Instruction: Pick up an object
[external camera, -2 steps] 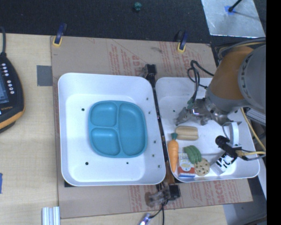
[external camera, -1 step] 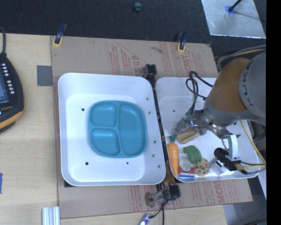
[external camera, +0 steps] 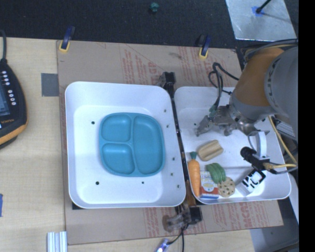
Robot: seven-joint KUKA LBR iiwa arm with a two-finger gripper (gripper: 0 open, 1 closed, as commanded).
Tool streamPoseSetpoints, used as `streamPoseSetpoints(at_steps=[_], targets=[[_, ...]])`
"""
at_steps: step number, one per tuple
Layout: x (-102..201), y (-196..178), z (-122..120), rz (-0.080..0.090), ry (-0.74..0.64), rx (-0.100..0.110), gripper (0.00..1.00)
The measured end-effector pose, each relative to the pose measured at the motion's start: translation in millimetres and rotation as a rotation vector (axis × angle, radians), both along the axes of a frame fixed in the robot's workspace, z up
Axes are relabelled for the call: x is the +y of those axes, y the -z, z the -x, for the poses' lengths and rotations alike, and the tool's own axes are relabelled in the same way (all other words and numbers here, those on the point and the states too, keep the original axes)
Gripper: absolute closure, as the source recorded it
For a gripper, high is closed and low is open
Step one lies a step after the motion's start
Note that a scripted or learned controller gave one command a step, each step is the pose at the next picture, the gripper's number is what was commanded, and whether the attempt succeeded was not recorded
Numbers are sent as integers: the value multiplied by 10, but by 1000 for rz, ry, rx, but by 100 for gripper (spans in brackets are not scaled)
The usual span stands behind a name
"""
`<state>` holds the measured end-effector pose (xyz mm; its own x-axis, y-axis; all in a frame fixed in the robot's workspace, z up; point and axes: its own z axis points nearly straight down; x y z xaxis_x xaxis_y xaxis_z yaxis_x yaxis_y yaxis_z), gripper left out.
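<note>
Blue divided plate (external camera: 132, 144) fills the left bin (external camera: 79, 101). In the right bin (external camera: 186, 101), the end effector (external camera: 214, 124) hangs with fingers spread, holding nothing, just above a bread roll (external camera: 209, 150); carrot (external camera: 194, 176), green vegetable (external camera: 217, 171) and cookie (external camera: 226, 187) crowd nearby.

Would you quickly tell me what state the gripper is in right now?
Gripper: hanging over the right bin, above the bread roll; nothing visible between its fingers; open or closed cannot be told.
</note>
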<state>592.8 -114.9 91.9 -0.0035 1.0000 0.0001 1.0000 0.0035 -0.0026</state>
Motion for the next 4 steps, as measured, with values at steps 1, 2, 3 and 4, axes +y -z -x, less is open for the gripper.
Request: streamPoseSetpoints(at_steps=[1,2,3,4], targets=[[213,8,876,0,-3,3,0],[-15,0,296,0,-1,0,0],[104,5,656,0,-1,2,0],[-27,0,135,0,1,0,0]])
